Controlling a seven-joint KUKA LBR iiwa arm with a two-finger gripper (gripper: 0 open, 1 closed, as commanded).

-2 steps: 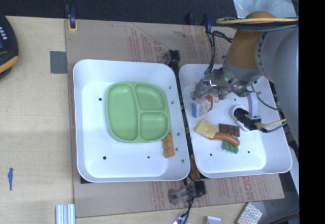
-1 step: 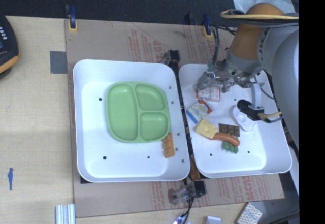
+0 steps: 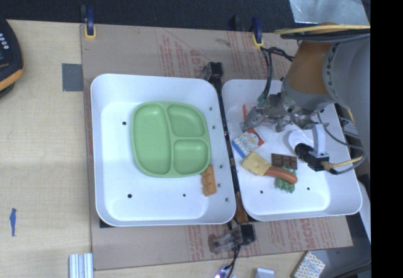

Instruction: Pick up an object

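Observation:
The right bin (image 3: 327, 198) holds a blue, red and white packet (image 3: 247, 142), a yellow cheese wedge (image 3: 254, 163), a brown chocolate bar (image 3: 283, 161) and an orange carrot with a green top (image 3: 284, 177). My gripper (image 3: 261, 117) hangs low over the upper left part of this bin, just above and behind the packet. The arm's grey wrist and orange band cover the bin's far right part. Nothing is visibly held between the fingers.
The left bin (image 3: 107, 195) holds a green divided plate (image 3: 170, 138) and a small orange waffle piece (image 3: 208, 180) near its right wall. The ridge between the two bins runs close to the left of the gripper. Clamps sit at the bench's far edge.

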